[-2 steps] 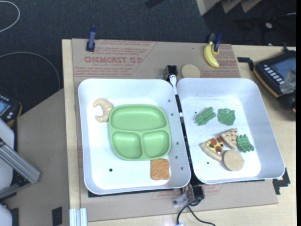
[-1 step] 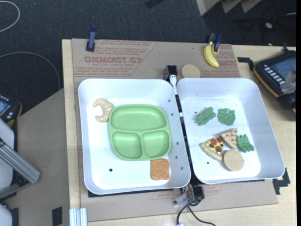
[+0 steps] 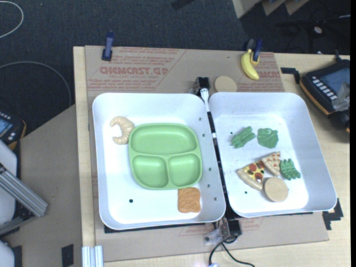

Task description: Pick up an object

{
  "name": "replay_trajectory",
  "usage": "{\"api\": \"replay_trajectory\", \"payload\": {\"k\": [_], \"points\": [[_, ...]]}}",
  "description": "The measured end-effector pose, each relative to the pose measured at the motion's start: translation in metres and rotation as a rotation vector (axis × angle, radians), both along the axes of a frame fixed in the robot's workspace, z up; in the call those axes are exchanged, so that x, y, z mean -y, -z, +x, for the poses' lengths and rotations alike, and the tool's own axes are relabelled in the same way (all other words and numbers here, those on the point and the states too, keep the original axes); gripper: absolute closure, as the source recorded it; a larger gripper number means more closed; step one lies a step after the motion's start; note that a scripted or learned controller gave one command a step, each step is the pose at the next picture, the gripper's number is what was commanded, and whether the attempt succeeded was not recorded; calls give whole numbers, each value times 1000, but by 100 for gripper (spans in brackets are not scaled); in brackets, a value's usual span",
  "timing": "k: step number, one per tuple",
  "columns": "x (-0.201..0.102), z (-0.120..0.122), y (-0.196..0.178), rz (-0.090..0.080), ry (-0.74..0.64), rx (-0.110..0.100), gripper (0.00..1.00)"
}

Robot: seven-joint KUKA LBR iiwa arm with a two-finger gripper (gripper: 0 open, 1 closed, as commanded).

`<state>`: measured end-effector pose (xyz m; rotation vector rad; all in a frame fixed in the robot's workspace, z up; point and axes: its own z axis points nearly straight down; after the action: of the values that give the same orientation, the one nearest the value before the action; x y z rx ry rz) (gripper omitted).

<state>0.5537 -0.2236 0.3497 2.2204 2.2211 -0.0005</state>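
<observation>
I look down on a table (image 3: 55,149) with a brown cardboard sheet (image 3: 167,65) on it, and two white bins sit side by side on the sheet. The left bin (image 3: 105,149) holds a green plate (image 3: 165,154) with three parts, and it lies in the middle of the bin. A curly tan roll (image 3: 121,129) lies at the plate's ten o'clock, just touching its rim. An orange-brown piece of toast (image 3: 189,199) lies at the plate's five o'clock, just beside it. The right bin (image 3: 311,127) holds the small toy foods I could pick up. Green bean pods (image 3: 242,137) lie near the middle of that bin, and a green leaf (image 3: 267,137) lies just beside them at their three o'clock. A pizza slice (image 3: 252,174) lies at the pods' six o'clock. A tan wedge (image 3: 272,161) leans against the slice at its two o'clock. A round tan cookie (image 3: 275,189) touches the slice at its four o'clock. A little green bush (image 3: 289,169) sits just beside the wedge at its four o'clock. Outside the bins, at the right bin's twelve o'clock, a yellow banana (image 3: 250,65) lies on the sheet, and a flat tan disc (image 3: 225,84) lies near it. A blue clip (image 3: 108,45) bites the sheet's far edge at the left bin's twelve o'clock.
</observation>
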Motion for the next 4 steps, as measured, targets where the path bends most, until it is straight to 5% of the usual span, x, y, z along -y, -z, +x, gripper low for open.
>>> {"api": "replay_trajectory", "payload": {"k": [4], "points": [[1,-1,-13,-2,0,4,100]]}}
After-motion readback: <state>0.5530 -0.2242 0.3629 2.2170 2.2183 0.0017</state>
